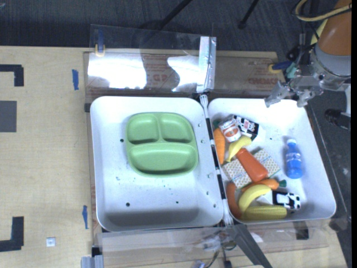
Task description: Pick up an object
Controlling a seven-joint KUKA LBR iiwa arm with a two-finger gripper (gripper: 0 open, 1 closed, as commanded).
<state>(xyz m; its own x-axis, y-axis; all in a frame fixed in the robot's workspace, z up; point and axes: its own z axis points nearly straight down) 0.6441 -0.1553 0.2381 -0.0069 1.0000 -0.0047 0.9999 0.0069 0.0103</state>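
White plastic forms both bins: the left bin [106,166] carries a green divided tray [162,142], while the right bin [318,166] holds the pick candidates, heaped against its left wall. From my remote station I read that heap as a carrot [220,144], two bananas [257,195], an orange bottle [252,165], a checked cloth [242,171] and some small printed packages. A blue bottle [293,159] lies well apart from the heap on bare floor, so I judge it the easiest target, with room for the jaws on either side. The gripper [290,95] hovers over the right bin's far rim, above everything and touching nothing. I cannot tell whether it is spread or closed; nothing sits in it.
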